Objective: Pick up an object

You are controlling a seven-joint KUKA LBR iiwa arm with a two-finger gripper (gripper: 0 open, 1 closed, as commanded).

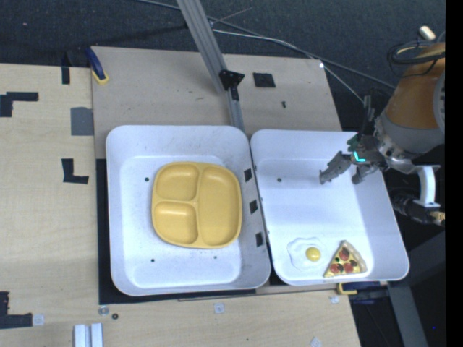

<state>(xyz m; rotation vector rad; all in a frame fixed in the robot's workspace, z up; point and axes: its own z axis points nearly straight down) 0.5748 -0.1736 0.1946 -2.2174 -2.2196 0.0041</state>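
Note:
A toy fried egg (307, 252) lies in the right bin (311, 201) near its front edge. Beside it, to the right, lies a toy pizza slice (346, 259) in the front right corner. My gripper (344, 169) hangs over the bin's far right part, well behind both toys. Its two fingers stand apart, open, with nothing between them.
The left bin (130, 194) bears a yellow divided plate (196, 204) in its middle. A grey pole (206, 38) slants down to the bins' far edge. Cables run over the dark floor at the back. The wooden bench surrounds both bins.

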